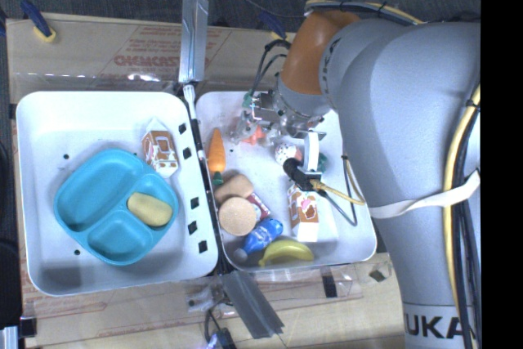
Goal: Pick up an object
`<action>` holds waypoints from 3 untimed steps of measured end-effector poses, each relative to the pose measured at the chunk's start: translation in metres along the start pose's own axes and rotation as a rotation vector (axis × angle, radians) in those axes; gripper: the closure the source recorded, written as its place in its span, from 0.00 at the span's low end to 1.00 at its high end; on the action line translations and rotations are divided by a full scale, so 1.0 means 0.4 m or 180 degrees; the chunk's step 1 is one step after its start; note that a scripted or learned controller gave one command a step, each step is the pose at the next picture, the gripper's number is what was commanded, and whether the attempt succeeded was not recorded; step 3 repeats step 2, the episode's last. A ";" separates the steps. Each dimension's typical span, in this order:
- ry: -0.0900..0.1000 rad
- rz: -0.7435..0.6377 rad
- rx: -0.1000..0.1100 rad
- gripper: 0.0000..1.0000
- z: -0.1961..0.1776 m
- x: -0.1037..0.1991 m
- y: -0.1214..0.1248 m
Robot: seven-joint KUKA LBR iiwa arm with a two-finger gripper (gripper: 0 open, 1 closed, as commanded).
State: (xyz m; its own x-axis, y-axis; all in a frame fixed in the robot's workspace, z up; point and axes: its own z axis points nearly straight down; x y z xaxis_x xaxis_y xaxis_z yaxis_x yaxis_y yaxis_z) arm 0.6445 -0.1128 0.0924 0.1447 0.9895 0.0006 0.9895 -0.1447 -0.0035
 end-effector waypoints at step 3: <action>0.0001 -0.0234 0.0008 1.00 -0.270 0.058 -0.099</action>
